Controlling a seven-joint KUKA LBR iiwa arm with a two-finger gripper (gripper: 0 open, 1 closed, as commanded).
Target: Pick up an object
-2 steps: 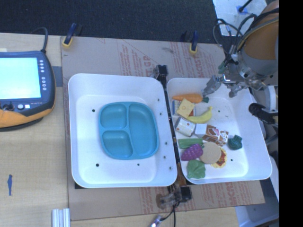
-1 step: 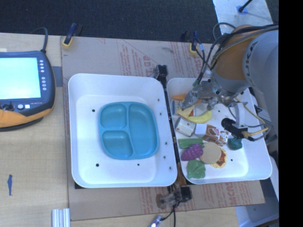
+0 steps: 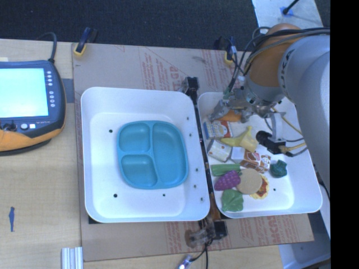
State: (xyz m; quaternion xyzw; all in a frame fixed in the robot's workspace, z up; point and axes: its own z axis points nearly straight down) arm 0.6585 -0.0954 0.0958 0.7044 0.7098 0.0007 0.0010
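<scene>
The grey arm comes in from the right, its orange band bent over the far end of the right bin, and the wrist tips down so that the jaws sit low over the bin's far left corner; cables and the wrist block the tips, so I cannot tell whether they are wide or narrow, nor whether anything is between them. Directly under and beside the jaws lies an orange toy, partly hidden. Just nearer than the jaws lies a small printed packet, and beyond that a banana, its long axis running from lower left up to the right, the tip pointing toward the arm. Further toward the near rim from the jaws lie a green pepper, purple grapes, a round cookie and a green leaf. Well to the left of the jaws, the left bin holds a blue divided plate. On the bench far left rests a control tablet.
</scene>
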